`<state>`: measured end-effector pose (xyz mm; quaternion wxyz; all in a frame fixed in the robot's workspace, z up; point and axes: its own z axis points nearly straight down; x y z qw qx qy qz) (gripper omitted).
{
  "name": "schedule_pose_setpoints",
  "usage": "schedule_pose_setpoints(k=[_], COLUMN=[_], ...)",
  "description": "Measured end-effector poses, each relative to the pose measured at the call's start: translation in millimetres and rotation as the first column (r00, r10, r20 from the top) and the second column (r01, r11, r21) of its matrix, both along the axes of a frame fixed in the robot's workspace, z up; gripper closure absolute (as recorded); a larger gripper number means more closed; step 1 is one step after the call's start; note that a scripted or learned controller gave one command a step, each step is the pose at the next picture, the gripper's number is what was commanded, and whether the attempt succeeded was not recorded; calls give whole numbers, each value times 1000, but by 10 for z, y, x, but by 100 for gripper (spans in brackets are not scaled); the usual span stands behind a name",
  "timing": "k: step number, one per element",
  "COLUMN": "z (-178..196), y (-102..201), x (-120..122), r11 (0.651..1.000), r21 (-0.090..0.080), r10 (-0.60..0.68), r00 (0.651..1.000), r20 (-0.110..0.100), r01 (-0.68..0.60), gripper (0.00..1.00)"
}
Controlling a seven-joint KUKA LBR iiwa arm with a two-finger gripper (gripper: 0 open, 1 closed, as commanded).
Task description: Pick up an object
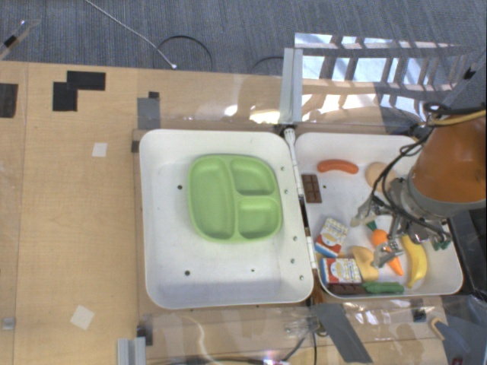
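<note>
The gripper [390, 248] hangs low in the right bin [455, 286]; whether it is clasping anything I cannot tell; a small orange carrot [378, 239] lies just at its ten o'clock; the banana [415, 261], long axis near upright, sits at four o'clock.

Two white bins sit side by side on a wooden bench. The left bin [160, 226] holds a green plate [234, 198] with three sections, near its middle. The right bin [335, 147] is full of toy food: a red sausage [337, 166] at the top, a brown chocolate bar [311, 188] by the left wall, a yellow banana [415, 261] at the lower right, and a carrot [380, 242]. The gripper [390, 247] hangs low over the carrot, beside the banana. The arm's orange band [454, 166] fills the right side of the frame.
</note>
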<state>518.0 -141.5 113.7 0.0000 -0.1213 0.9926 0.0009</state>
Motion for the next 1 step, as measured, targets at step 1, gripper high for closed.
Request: schedule_pose_setpoints(k=[1], z=[-208], y=[-93], x=[-155], r11=[1000], r21=[-5], r10=[3], r00=[1000], r20=[21], r01=[-3], gripper=[0])
